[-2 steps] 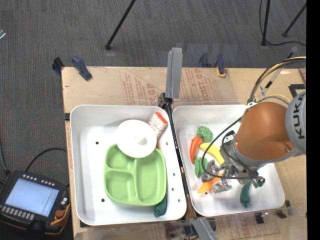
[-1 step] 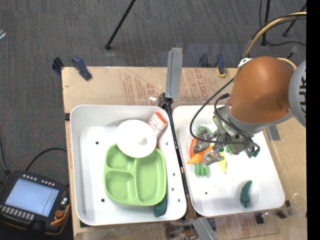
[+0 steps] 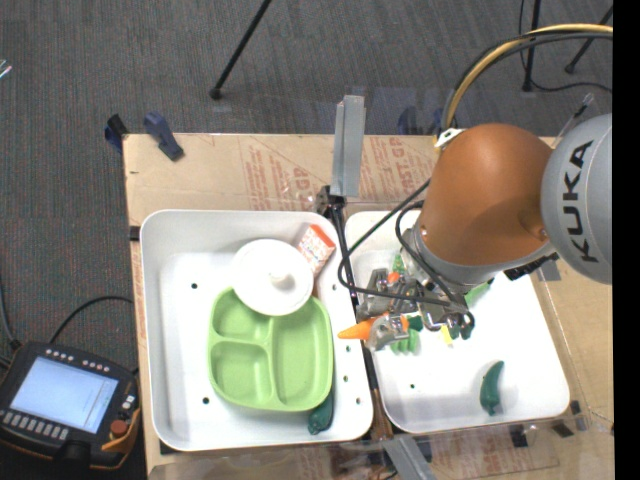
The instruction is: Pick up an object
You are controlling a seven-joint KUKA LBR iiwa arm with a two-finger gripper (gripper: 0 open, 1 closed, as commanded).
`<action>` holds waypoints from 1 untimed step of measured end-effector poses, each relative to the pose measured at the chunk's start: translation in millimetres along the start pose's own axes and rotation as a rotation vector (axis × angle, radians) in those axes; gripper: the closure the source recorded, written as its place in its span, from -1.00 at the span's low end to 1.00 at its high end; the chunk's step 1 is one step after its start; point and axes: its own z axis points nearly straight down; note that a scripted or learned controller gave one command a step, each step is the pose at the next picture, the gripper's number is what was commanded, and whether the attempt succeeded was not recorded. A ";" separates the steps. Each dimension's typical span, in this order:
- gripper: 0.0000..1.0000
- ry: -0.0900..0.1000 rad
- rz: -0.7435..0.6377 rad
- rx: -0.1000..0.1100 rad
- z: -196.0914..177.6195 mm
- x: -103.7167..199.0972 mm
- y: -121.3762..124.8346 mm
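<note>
Right now, from where I stand:

Arm: the grey KUKA arm point(image 3: 500, 208) reaches in from three o'clock and hangs over the right bin point(image 3: 545, 368); its orange band hides most of that bin's far half.

Left bin: the left bin point(image 3: 165, 268) holds a green divided plate point(image 3: 270, 353), a white round lid point(image 3: 273, 276) overlapping the plate's twelve o'clock edge, a small orange-and-white carton point(image 3: 316, 247) at the lid's two o'clock, and a dark green piece point(image 3: 320, 420) at the plate's five o'clock corner.

Gripper: the gripper point(image 3: 405, 318) sits low at the right bin's near-left part, amid cables and metal; whether it is open or closed I cannot tell.

Key relation: an orange carrot-like piece point(image 3: 355, 331) lies just at the gripper's nine o'clock, its long axis running three to nine with the tip pointing at nine, over the wall between the bins. Small green pieces point(image 3: 402, 341) sit right under the tool at six o'clock. Whether any of these is actually being held I cannot make out.

Farther target: a dark green pepper-like object point(image 3: 491, 387) lies well apart at the gripper's four o'clock, long axis roughly twelve to six, with open floor around it.

In the way: the clutter beneath the tool and the shared bin wall look, to me, like the likeliest snags.
</note>
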 end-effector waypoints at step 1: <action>1.00 0.002 -0.129 0.000 29.4 19.3 38.9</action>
